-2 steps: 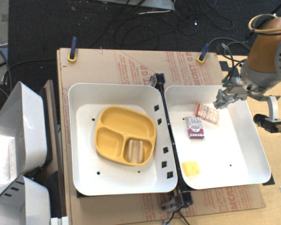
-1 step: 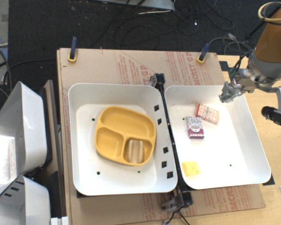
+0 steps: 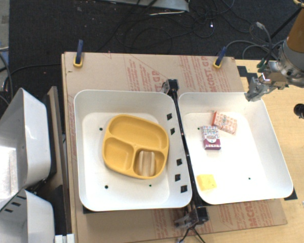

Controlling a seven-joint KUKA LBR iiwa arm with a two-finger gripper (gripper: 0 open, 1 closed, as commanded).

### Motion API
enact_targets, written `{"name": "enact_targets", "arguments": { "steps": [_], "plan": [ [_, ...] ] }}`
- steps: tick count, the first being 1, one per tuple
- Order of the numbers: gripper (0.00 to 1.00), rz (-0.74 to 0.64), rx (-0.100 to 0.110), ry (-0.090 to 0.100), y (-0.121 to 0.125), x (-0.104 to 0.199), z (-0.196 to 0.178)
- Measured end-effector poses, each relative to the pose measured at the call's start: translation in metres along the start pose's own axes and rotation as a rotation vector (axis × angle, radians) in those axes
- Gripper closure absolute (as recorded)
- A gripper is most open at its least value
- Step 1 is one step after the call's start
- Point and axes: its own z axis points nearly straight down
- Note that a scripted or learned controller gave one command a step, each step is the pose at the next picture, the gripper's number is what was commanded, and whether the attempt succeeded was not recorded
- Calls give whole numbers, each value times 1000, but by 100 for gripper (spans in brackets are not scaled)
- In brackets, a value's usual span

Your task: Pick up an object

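I see two bins side by side on the bench; the left bin holds a divided tray; the right bin holds a carton toward the rear, a packet just in front-left of it, and a flat block nearer the front; the gripper hangs above that bin's rear right corner.
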Motion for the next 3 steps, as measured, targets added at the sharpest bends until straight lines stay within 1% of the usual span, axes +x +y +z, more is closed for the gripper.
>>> {"name": "enact_targets", "arguments": {
  "steps": [1, 2, 3],
  "plan": [
    [100, -4, 7, 3, 1, 47, 16],
    [100, -4, 8, 3, 14, 99, 26],
    [100, -4, 7, 4, 14, 146, 23]
  ]
}}
